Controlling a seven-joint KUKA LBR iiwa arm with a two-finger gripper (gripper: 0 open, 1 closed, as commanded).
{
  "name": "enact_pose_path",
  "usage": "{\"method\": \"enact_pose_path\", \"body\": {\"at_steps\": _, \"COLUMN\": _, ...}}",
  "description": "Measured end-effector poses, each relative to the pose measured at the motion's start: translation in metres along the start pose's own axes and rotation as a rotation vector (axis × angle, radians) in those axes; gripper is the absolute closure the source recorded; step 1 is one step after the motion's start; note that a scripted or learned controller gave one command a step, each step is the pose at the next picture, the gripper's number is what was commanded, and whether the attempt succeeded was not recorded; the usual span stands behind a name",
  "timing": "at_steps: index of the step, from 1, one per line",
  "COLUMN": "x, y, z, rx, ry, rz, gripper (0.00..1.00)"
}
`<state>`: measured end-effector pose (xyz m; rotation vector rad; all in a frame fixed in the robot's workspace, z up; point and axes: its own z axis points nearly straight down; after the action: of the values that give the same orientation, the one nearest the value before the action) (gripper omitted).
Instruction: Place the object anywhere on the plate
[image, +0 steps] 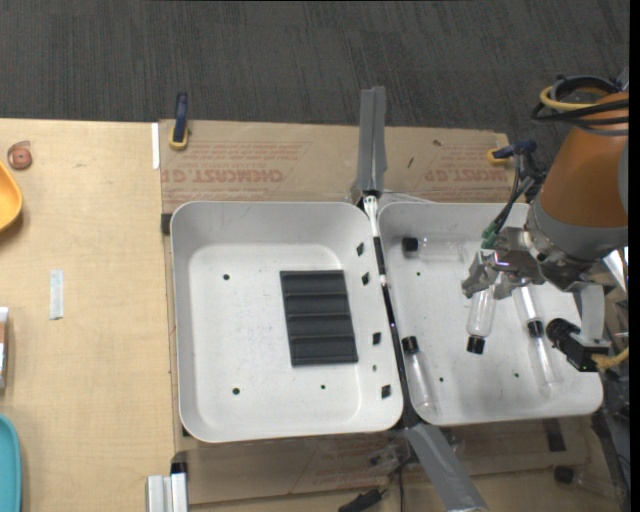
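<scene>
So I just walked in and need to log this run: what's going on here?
A grey arm reaches in from the right, its gripper over the right bin, where several clear tubes lie. The black ribbed plate sits in the left bin with nothing on it yet.

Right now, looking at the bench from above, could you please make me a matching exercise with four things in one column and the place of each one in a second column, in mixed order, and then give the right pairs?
Things:
1. black ribbed plate
2. gripper
3. blue clamp
4. orange object

Places:
A. at the view's left edge, on the tan bench top
B. in the middle of the left bin
C. over the right bin
D. on the cardboard's top left corner, behind the left bin

Pairs: 1-B, 2-C, 3-D, 4-A
</scene>
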<state>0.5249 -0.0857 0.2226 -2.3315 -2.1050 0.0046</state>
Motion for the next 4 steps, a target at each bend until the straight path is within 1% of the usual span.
{"method": "enact_pose_path", "body": {"at_steps": 1, "x": 0.066, "y": 0.005, "z": 0.033, "rx": 0.004, "ry": 0.0, "rz": 0.096, "gripper": 1.0}}
{"method": "enact_pose_path", "body": {"at_steps": 2, "x": 0.141, "y": -0.012, "z": 0.032, "rx": 0.001, "ry": -0.001, "rz": 0.122, "gripper": 1.0}}
{"method": "enact_pose_path", "body": {"at_steps": 3, "x": 0.199, "y": -0.01, "z": 0.002, "rx": 0.001, "ry": -0.002, "rz": -0.123, "gripper": 1.0}}
{"method": "enact_pose_path", "body": {"at_steps": 4, "x": 0.234, "y": 0.004, "z": 0.007, "rx": 0.0, "ry": -0.001, "rz": -0.531, "gripper": 1.0}}
